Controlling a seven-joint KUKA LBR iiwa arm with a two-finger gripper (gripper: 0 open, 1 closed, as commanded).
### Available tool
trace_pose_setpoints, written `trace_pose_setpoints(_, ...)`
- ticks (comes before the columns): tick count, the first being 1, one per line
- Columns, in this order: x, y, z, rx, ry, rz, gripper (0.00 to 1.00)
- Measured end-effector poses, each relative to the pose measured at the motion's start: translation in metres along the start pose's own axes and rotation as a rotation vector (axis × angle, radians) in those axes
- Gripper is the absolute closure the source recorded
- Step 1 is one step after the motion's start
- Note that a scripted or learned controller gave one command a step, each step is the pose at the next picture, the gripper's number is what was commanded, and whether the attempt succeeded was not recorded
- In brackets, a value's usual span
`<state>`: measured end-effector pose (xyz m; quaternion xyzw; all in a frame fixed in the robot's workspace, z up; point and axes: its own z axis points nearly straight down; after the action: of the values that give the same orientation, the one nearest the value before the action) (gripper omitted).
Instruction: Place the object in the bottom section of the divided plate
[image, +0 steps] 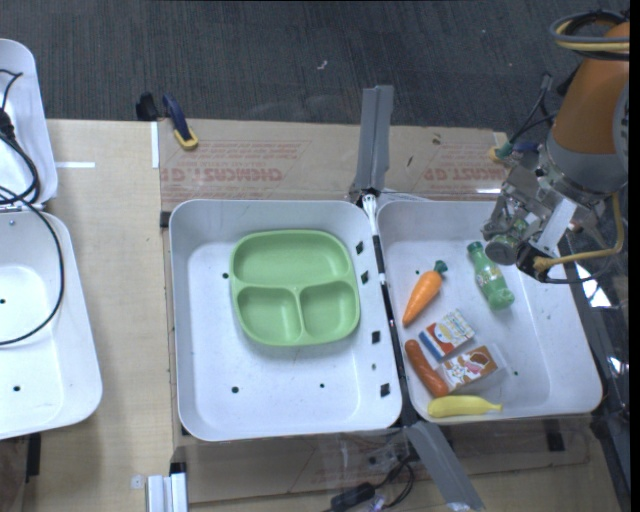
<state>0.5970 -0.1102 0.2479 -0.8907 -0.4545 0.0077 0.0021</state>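
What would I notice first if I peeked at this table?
Probably the big green plate sitting alone in the left bin. Next, the colourful toy food in the right bin: an orange carrot, a yellow banana and a green bottle, with the robot's hand hovering just above the bottle.

In the left bin (195, 330), bare floor rings the green divided plate (295, 287), widest along the near edge. The right bin (560, 385) is crowded: carrot (424, 292), bottle (490, 276), cartons (458, 352), sausage (425, 368), and banana (464, 406) at the near edge; its right side lies open.
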Motion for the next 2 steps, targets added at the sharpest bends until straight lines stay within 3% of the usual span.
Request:
trace_pose_setpoints(1,0.058,-0.013,0.001,-0.007,0.006,-0.159,1.0)
trace_pose_setpoints(2,0.141,-0.073,0.052,-0.005,0.005,-0.061,1.0)
